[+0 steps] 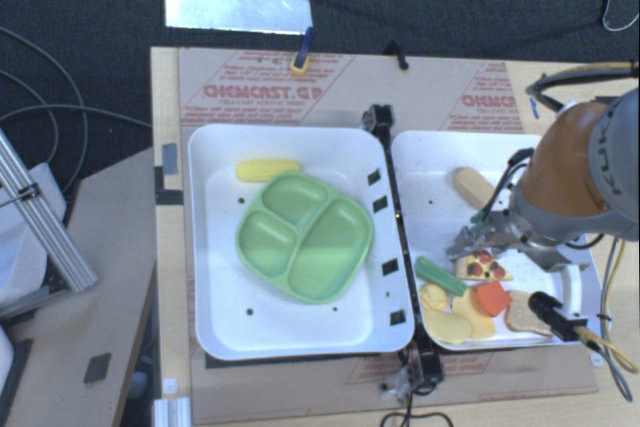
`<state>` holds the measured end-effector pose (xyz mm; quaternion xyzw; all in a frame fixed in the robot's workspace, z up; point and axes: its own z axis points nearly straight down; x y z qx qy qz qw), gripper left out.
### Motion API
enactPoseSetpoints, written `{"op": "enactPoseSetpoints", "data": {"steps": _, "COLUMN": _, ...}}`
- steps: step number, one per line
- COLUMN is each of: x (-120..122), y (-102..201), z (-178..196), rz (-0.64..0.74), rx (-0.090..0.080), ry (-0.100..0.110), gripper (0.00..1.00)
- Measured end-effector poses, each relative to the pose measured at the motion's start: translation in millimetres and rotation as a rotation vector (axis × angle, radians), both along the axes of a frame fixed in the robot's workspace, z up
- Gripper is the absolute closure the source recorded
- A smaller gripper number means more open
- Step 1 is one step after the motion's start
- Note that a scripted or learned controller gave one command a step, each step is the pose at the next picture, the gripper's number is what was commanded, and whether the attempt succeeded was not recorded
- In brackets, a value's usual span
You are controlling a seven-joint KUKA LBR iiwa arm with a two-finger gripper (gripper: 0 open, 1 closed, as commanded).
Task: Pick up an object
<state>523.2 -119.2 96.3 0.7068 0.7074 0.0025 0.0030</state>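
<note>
Poised low over crowded toy-food pile [470, 300] at right white bin's [430, 165] near side; fingers [470, 240] hard to read, opening cannot tell. Risk: tight packing, pinching two pieces or slipping off pizza slice [482, 267].

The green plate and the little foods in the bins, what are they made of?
The green plate looks like moulded plastic: one even colour, smooth, rounded dividers, soft sheen. The corn beside it and the bread roll, pizza slice and other pieces in the right bin seem to be plastic toy foods, with flat bright colours, though some could be rubber or foam.
</note>
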Motion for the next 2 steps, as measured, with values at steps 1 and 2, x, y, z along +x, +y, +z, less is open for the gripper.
{"op": "enactPoseSetpoints", "data": {"steps": 1, "x": 32.6, "y": 92.3, "z": 92.5, "rz": 0.009, "rx": 0.001, "ry": -0.001, "gripper": 1.0}}
{"op": "enactPoseSetpoints", "data": {"steps": 2, "x": 55.3, "y": 135.6, "z": 108.7, "rz": 0.008, "rx": 0.001, "ry": 0.003, "gripper": 1.0}}
